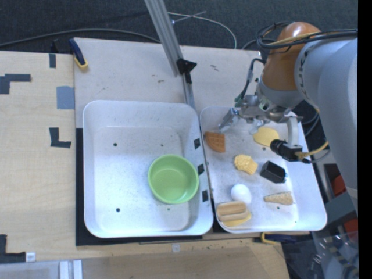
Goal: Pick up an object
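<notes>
My gripper [243,120] hangs over the far end of the right bin [308,214], open, with nothing between its fingers. Just below and left of it lies a brown bread piece [214,141]. A pale yellow round piece [266,136] lies to its right. Nearer the front lie a yellow corn-like lump [246,164], a black block [272,171], a white egg [240,193], a tan wedge [279,199] and a hot dog [233,212]. The grey arm with its orange band [285,63] comes in from the right.
The left bin [104,127] holds a green bowl [172,179] near its front right corner. A slanted metal pole [165,31] ends at a black clamp by the bins' shared far edge. Cables hang beside the wrist over the right bin's far right side.
</notes>
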